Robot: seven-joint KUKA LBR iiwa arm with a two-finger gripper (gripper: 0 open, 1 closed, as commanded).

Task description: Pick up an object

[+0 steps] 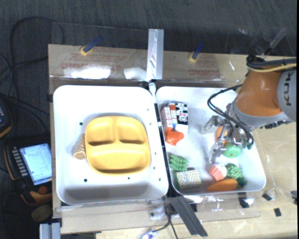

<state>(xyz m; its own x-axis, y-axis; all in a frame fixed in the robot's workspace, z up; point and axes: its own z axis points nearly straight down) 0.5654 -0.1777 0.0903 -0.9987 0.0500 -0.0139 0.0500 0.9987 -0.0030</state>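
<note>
My gripper (225, 142) hangs low over the right part of the right bin (199, 94), below the arm's orange band (259, 91). A small round green toy (233, 151) lies right at the gripper's tip; whether it is touched or gripped cannot be made out. Just below lie a pink-and-white strawberry-like piece (218, 172), a green broccoli-like piece (234, 172) and an orange carrot (222, 185). On the bin's left side are a printed box (174, 114), a red-orange piece (173, 137), a green bumpy piece (178, 162) and a patterned cylinder (188, 177).
The left bin (65, 183) carries a yellow divided plate (117, 143) with a tan waffle cone (80, 147) at its left side. A raised divider (159, 133) separates the two bins. Black cables (217, 99) loop beside the wrist. Devices lie off the bench's left edge.
</note>
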